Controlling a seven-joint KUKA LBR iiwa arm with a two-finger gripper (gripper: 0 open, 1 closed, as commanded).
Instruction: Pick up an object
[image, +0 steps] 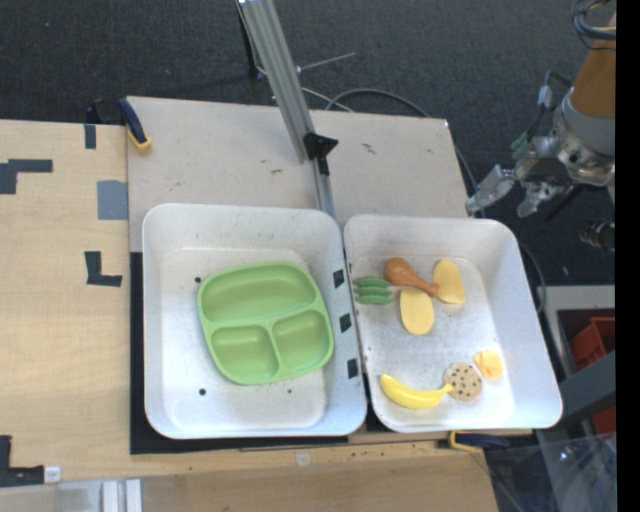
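Note:
The right bin (520, 300) holds several toy foods: a brown drumstick (408, 275), two yellow oval pieces (449, 281) (417, 312), a green bean pod (372, 291), a yellow banana (411, 393), a chocolate-chip cookie (463, 381) and a small yellow-orange piece (489, 363). My gripper (512, 190) hangs above and outside the bin's far right corner, its two fingers spread apart with nothing between them. It touches none of the foods.
The left bin (160, 300) carries a green divided plate (265, 322). A grey metal post (285, 85) slants down to the divider between the bins. A blue and yellow clamp (134, 123) sits at the board's far left corner.

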